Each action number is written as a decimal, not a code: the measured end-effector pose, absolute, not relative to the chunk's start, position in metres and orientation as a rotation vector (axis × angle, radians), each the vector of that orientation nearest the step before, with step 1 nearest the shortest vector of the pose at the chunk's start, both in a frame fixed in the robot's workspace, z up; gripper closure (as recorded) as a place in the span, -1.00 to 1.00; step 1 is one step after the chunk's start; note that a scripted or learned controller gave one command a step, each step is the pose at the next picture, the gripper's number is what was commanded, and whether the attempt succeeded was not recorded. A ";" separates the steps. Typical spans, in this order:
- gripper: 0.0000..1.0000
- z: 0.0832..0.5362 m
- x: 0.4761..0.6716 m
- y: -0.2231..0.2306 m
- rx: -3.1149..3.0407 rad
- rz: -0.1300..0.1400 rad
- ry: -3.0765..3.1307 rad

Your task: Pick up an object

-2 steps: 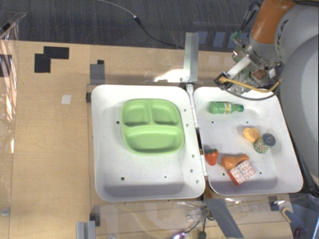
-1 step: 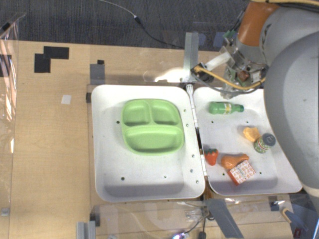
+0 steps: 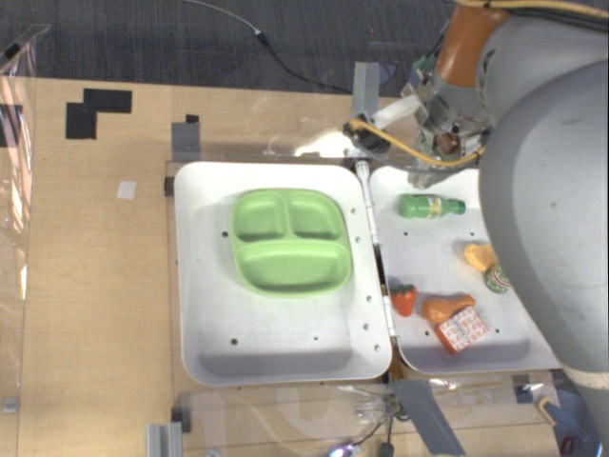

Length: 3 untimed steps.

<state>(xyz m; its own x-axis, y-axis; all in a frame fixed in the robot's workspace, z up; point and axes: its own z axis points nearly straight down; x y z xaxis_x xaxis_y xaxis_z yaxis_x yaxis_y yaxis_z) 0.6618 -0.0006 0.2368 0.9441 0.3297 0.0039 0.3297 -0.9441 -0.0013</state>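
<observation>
Grey arm (image 3: 547, 208) looms closest; I read this as the approach step, hand (image 3: 440, 155) grip unreadable above the right bin's (image 3: 419, 355) green bottle (image 3: 430, 207), so next I need a straight descent.

You look down on a pale wooden tabletop (image 3: 95, 284) with black tape marks (image 3: 95, 110); dark grey carpet (image 3: 143, 36) lies beyond, crossed by a thin cable (image 3: 276, 55).

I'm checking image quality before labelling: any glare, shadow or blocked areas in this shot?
Camera view: bright glare on the bench behind the left bin; soft shadow along that bin's near wall; the arm, close and blurred, covers the right bin's far side; the green plate is evenly lit.
</observation>
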 end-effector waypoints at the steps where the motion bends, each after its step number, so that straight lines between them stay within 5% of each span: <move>1: 1.00 0.253 0.657 0.011 -3.119 -0.006 -0.360; 3: 1.00 0.185 0.663 0.030 -3.123 -0.001 -0.320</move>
<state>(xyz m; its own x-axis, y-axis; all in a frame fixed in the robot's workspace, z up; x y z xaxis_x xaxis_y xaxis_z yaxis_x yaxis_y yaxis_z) 0.6628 0.0300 0.1845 0.9793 0.2025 0.0010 0.2025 -0.9793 -0.0017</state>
